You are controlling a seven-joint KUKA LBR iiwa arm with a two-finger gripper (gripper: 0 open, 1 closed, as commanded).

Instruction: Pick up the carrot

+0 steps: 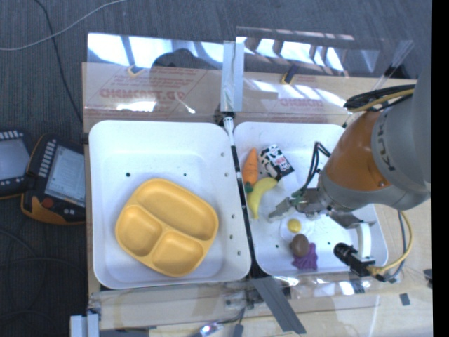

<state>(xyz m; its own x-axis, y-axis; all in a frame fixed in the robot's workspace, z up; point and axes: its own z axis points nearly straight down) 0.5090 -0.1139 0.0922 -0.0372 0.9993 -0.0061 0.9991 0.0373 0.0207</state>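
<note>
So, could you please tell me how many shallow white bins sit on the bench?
2: the left shallow white bin holds a yellow divided plastic tray; the right shallow white bin holds the small toys.

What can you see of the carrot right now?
The carrot is a small orange toy, plastic by its look, with a bit of green at its lower end. It lies in the right bin, close to the left wall, roughly lengthwise up and down the view. The banana meets its lower end; the black-and-white cow toy sits just beside it. The gripper is apart from it.
</note>
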